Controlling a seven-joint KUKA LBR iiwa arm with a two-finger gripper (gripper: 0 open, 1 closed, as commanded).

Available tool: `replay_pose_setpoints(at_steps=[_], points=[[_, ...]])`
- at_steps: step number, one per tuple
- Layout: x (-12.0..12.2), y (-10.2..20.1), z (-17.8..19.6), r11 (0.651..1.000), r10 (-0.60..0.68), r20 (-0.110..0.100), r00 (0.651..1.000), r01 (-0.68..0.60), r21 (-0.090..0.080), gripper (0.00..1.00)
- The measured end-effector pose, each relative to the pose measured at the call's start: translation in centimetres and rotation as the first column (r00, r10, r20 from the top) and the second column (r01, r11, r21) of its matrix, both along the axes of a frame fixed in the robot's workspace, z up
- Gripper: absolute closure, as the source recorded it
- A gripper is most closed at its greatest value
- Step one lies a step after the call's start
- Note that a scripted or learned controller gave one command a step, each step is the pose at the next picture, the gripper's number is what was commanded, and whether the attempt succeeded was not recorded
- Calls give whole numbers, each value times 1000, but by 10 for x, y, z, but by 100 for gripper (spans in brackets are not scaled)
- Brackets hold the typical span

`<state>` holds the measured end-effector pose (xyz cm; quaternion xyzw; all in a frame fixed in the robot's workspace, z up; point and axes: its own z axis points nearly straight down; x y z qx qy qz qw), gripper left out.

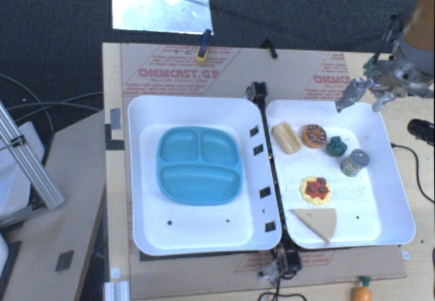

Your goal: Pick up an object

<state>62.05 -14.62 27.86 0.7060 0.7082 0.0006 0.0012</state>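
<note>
Item: my gripper, fingers spread and holding nothing, above right bin far rim; advised target the can, descending centred and upright.

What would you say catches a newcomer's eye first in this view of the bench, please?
Most striking is the blue divided plate, alone in the left white bin. Next come the small toy foods in the right bin: a bread roll, a donut, a can, a small pizza and a tan wedge. The gripper hangs open above that bin's far right corner, holding nothing.
</note>
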Motion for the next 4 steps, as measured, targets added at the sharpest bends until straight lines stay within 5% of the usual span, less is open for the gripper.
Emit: replay_pose_setpoints(at_steps=[1,3,4], points=[[-15,-14,-162,1000,-3,-14,1000,3,3,0],[-129,-42,-195,1000,-7,-6,1000,7,1,0],[-124,-40,-183,1000,-3,2,1000,3,-1,100]])
